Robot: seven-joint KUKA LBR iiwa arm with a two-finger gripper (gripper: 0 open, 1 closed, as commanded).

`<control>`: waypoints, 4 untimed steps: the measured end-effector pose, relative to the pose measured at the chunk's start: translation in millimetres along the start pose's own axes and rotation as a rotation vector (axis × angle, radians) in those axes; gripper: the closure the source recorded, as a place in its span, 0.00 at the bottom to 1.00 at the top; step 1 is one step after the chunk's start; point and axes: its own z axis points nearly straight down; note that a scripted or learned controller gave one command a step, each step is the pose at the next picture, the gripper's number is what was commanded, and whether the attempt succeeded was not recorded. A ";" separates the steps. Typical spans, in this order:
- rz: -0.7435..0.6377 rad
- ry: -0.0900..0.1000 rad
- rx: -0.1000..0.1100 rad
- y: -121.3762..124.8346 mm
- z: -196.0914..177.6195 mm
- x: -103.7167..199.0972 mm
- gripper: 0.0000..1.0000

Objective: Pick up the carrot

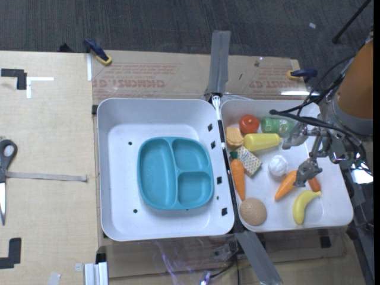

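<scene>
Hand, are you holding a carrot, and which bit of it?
Cannot tell. The hand hangs over the right bin, just beside the top of one carrot, but no carrot shows between its fingers.

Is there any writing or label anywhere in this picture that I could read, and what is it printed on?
Red print on the cardboard sheet behind the bins: upside down and too blurred to read for certain.
A second red print on the same sheet at right: also unreadable.
Toy food, blue plate and bins: no writing that I can make out.

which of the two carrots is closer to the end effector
The tilted orange carrot mid-bin, just left of the end effector; the other orange carrot lies along the bin's left wall.
</scene>
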 end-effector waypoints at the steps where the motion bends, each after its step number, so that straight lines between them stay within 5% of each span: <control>1: 0.022 0.000 0.000 -43.8 86.8 -15.0 0.00; 2: 0.046 -0.004 0.002 -59.4 145.8 -16.1 0.00; 3: 0.086 0.001 0.000 -48.4 157.0 25.5 0.00; 4: 0.082 -0.004 0.002 -48.1 147.0 22.7 1.00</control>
